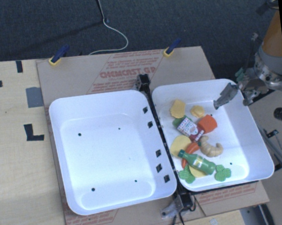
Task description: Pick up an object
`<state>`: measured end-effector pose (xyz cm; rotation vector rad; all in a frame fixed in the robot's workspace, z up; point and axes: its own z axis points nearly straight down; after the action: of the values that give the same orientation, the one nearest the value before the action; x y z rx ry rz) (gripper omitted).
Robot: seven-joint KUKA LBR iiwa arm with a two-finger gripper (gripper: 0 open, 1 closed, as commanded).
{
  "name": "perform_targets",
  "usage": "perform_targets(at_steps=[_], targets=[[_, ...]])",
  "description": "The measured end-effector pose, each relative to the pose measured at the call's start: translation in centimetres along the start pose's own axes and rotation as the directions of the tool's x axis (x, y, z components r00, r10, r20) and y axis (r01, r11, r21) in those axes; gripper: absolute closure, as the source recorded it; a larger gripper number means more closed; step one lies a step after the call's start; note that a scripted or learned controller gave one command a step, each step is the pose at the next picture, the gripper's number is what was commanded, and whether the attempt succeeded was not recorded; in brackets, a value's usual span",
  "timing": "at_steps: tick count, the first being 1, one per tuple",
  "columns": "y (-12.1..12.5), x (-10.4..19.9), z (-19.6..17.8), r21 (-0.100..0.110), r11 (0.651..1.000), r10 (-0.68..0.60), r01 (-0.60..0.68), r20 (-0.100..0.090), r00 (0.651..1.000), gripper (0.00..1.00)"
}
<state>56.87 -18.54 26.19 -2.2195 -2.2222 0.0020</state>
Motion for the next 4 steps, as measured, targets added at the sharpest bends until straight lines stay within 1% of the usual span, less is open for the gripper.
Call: perform_targets(at_steps=[1, 2, 3, 4], targets=[[6.9, 4.2, 10.7, 0.001, 1.000, -0.005, 0.005, -0.001, 1.000, 0.00], [5.7, 8.7, 18.2, 0.004, 1.000, -0.003, 0.003, -0.001, 1.000, 0.00], [0.3, 7.6, 17.7, 0.000, 1.000, 0.002, -0.002, 0.001, 1.000, 0.00], [8.2, 8.3, 17.7, -0.007, 1.000, -0.003, 0.003, 0.001, 1.000, 0.00]])
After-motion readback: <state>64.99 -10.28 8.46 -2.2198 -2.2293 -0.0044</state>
